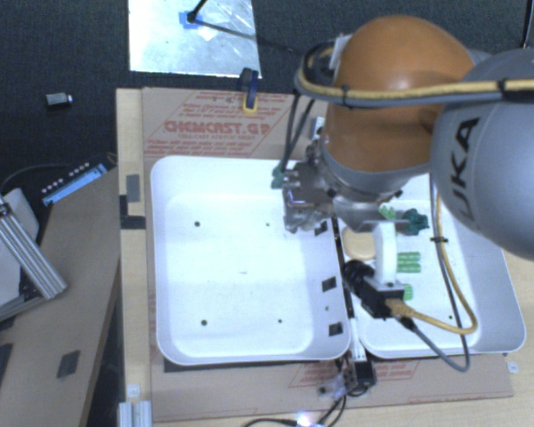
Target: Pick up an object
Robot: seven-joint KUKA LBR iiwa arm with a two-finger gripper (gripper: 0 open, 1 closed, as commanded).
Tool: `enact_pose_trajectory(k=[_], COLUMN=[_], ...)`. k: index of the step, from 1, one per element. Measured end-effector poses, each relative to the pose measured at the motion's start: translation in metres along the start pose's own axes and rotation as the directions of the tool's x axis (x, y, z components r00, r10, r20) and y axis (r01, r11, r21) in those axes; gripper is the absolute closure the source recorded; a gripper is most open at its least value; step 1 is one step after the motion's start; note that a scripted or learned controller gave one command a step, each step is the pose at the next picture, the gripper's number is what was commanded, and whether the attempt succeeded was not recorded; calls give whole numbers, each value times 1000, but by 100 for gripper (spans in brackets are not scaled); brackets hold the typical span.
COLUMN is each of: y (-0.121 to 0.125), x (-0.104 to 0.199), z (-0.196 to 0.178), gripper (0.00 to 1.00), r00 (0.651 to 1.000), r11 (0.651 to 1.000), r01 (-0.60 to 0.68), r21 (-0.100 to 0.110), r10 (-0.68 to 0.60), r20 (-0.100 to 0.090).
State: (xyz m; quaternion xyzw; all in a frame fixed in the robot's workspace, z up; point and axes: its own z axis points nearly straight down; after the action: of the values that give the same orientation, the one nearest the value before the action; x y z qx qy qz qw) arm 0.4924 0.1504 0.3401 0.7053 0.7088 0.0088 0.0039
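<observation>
The grey arm [489, 149] enters from the frame's right, its orange band [396, 87] at upper centre. Below it the wrist points downward, the hand [298, 205] near frame centre.

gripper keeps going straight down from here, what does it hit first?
Probably the bare floor of the left white bin near its right wall. The gripper hangs over that edge; no object shows beneath it. Its height is unclear from this slant, so it might clip the divider between bins.
</observation>
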Motion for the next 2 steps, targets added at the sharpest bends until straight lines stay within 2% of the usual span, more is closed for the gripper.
enact_pose_trajectory(k=[1, 2], y=[-1, -7], x=[0, 90], z=[-1, -2], gripper=[100, 100], r00=[1000, 1000], r11=[1000, 1000], r01=[3, 8], r21=[13, 16], r10=[-3, -8], r20=[5, 3])
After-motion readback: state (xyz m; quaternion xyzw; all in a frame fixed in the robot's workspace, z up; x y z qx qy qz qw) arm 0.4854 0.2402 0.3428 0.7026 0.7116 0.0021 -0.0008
